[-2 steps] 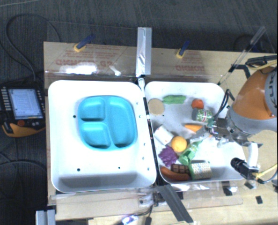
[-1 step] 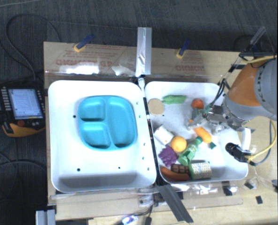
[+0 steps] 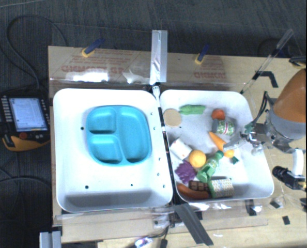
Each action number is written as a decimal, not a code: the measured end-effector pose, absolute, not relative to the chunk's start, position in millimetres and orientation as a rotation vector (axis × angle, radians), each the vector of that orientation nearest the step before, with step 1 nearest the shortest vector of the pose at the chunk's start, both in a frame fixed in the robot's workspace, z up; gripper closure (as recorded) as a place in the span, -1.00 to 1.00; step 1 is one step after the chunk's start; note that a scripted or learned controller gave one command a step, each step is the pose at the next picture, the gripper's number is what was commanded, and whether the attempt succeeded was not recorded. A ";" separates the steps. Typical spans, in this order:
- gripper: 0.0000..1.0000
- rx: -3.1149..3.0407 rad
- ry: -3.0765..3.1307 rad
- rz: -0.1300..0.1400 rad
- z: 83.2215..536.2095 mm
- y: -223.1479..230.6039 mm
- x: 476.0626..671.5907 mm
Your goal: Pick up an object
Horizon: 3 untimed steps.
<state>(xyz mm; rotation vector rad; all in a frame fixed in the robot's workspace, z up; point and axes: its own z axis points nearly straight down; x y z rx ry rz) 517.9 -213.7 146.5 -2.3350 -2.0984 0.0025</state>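
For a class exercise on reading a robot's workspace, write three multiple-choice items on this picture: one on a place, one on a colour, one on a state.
1. Where does the blue tray lie?
A. in the left bin
B. in the right bin
C. on the floor

2. What colour is the round fruit in the middle of the toy pile?
A. purple
B. yellow-orange
C. white

3. How does the arm's hand stand to the right bin?
A. hanging above the blue tray
B. far outside both bins
C. at the bin's right side, near the carrot

Answers: 1 A, the tray sits alone in the left bin. 2 B, it is yellow-orange. 3 C, the hand hangs by the right rim.
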 end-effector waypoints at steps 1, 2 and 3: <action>-1.00 -2.234 -2.213 -0.008 90.8 -199.9 541.6; -1.00 -2.181 -2.259 0.001 114.8 -179.2 550.7; 1.00 -2.182 -2.261 -0.002 124.9 -178.7 552.0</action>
